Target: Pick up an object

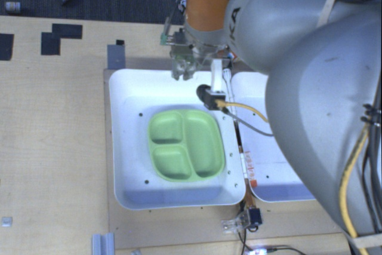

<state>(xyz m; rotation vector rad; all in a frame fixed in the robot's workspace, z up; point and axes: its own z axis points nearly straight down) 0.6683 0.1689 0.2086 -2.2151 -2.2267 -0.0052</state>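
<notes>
Starting at the lower edge of the frame, the pale wooden surface (54, 146) carries a small clear plastic piece with wires (242, 223) just below the gap between the two bins. Above it, the left shallow white bin (128, 128) holds a light green plastic tray with three compartments (186, 144), lying flat at the bin's middle. The right shallow white bin (262, 182) lies largely under the big grey arm (310, 68) filling the right of the frame. Farther up, below the orange band, the metal jaws (182, 71) hang over the left bin's far rim, apart from the tray; how wide they stand I cannot tell, and nothing shows between them.
</notes>
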